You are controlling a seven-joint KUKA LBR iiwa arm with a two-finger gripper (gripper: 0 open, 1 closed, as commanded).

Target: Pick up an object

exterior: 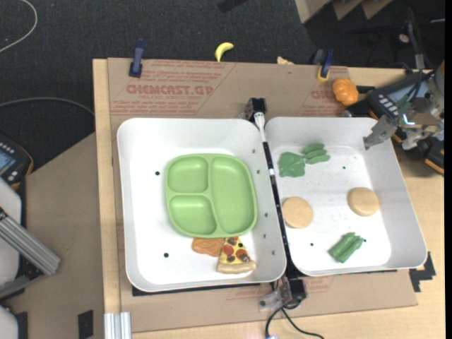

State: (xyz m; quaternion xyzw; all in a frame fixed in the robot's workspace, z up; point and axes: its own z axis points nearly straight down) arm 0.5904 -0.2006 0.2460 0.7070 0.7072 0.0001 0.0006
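Your claw (pixel 376 134) is hanging over the right bin's (pixel 404 189) corner; I cannot tell if it is gripping. It might bump the wall, missing the cookie (pixel 364 202).

The scene is evenly and fairly brightly lit from above, so the two white bins (pixel 134 210) read almost blown out with little surface detail, while the dark floor (pixel 70 20) at the top falls into near black with a grainy texture. Shadows are soft and short: a thin dark line under the bins' front rims and a faint edge around the green plate (pixel 210 193), with no hard glare spots. Focus is moderately soft overall, and the arm (pixel 406 111) at the right edge looks blurred and indistinct.
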